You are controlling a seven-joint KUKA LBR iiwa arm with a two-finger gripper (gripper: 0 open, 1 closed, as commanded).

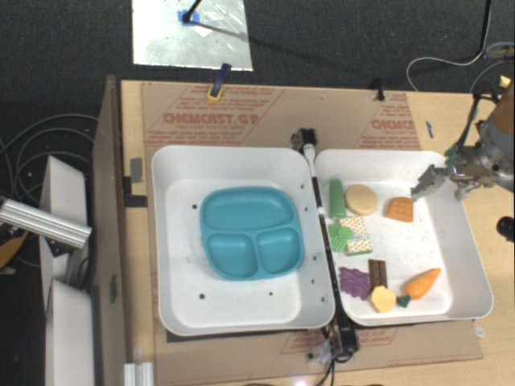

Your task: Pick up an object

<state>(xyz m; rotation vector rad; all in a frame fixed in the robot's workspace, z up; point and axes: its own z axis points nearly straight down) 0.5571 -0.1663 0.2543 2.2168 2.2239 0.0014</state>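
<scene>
The right white bin (475, 284) holds several toy foods: a green stick (336, 198), a beige round biscuit (361, 199), an orange-brown wedge (400, 209), green-and-white patterned pieces (348, 236), a brown bar (376, 273), purple grapes (352, 281), a yellow piece (383, 299) and an orange carrot (422, 283). My gripper (444, 185) hangs over the bin's upper right corner, just right of the wedge. It is open, with nothing between its fingers.
The left white bin (173, 215) holds a blue divided plate (251, 232). A ridge (320, 232) separates the two bins. Brown cardboard (241, 111) lies behind them, and cables trail at the far right.
</scene>
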